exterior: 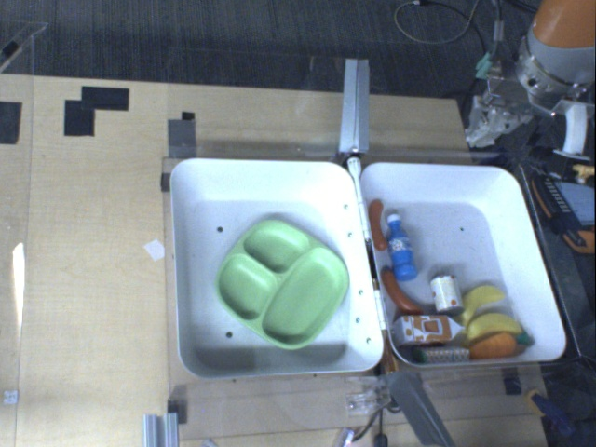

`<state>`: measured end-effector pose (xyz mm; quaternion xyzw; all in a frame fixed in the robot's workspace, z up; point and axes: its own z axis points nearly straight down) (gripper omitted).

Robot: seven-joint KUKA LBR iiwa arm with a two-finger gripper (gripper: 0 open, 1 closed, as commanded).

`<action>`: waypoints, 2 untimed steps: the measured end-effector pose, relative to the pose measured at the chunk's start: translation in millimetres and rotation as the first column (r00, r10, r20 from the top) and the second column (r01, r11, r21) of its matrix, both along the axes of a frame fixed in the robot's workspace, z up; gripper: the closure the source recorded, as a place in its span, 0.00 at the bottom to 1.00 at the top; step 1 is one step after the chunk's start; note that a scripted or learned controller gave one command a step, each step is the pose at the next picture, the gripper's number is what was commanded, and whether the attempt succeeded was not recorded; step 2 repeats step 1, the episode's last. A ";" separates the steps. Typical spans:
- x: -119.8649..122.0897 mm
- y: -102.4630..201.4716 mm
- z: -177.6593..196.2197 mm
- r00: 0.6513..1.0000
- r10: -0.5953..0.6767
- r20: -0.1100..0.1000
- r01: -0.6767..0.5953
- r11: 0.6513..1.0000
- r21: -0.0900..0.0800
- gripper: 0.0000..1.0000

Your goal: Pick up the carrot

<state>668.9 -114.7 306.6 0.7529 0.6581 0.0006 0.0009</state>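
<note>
We see the carrot (494, 345) at the right bin's (484, 186) five o'clock corner; our gripper (491, 119) hovers beyond its twelve o'clock rim, state unclear.

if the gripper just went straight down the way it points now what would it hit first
Probably the bench surface just beyond the right bin's far rim, not the bin's contents. The gripper hangs above that top right corner, far from the carrot at the near edge. Depth is hard to judge from this slanted view.
</note>
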 end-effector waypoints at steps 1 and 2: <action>-0.1 28.7 68.7 0.989 -0.147 0.002 0.147 0.989 0.000 1.00; -0.1 28.7 68.7 0.989 -0.147 0.002 0.147 0.989 0.000 1.00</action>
